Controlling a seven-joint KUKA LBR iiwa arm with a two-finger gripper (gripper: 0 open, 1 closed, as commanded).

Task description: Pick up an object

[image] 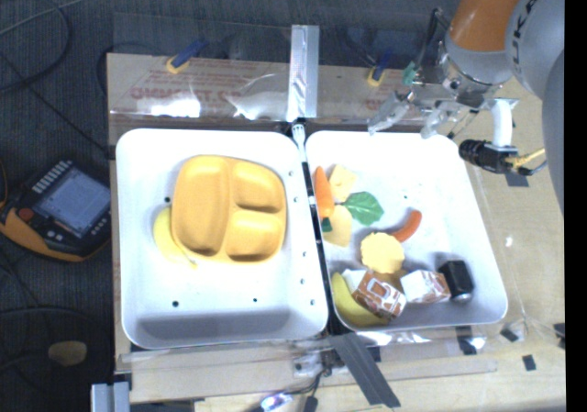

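Nearest camera: front rim of two white bins. Left bin (138,309): yellow divided tray (227,208), overturned, atop a yellow banana (168,238). Right bin (481,217): orange carrot (322,192), pale yellow pieces, green leaf (364,206), red-orange chili (406,225), yellow round block (382,252), second banana (348,302) under brown packet (379,295), white carton (424,286), black cylinder (457,278). Gripper (429,107): above right bin's far rim, well apart from all items, nothing grasped; finger spread cannot be told.

White bins (220,328); yellow-orange tray (227,208); green leaf (364,207); orange carrot (323,192); black block (456,278).
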